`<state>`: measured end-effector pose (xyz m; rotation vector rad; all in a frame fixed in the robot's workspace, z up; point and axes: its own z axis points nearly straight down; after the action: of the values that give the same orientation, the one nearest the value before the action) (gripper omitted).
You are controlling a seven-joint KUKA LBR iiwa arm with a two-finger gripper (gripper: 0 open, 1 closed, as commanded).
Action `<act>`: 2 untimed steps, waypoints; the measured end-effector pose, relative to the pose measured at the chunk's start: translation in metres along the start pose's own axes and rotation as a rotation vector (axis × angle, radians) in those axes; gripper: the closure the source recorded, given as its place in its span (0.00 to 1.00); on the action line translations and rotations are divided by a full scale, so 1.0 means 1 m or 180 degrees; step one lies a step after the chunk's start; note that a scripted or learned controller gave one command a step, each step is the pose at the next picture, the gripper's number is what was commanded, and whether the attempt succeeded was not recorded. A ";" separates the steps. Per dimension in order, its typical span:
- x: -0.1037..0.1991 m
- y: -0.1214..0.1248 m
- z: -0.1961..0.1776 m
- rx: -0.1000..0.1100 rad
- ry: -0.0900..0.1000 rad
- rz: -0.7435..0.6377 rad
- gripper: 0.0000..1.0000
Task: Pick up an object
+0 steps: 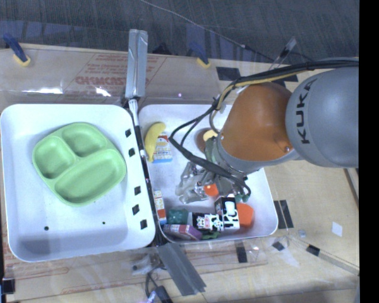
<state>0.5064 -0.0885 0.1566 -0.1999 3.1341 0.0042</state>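
Note:
My gripper [196, 187] reaches down into the right bin [177, 115], its metal fingers low over the bin floor near the middle. A small orange object [210, 190] lies right beside the fingertips; whether it is between them I cannot tell. A yellow banana [153, 137] lies at the bin's upper left, with a small packet [163, 149] next to it. Along the front wall sit a black-and-white cow-patterned item [218, 219], an orange object [244, 215], a green box [176, 217] and a purple item [184, 231].
The left bin [25, 232] holds a green divided plate [79, 161]. A thin orange-and-white stick [159, 204] lies along the right bin's left wall. The arm's orange band and grey body cover the right bin's right half. Cables loop above the wrist.

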 end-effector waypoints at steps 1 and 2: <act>-0.052 -0.022 -0.121 0.0022 -0.0037 0.0240 1.00; -0.088 -0.009 -0.049 0.0002 0.0020 -0.0024 1.00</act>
<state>0.5949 -0.0864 0.2052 -0.2121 3.1394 0.0025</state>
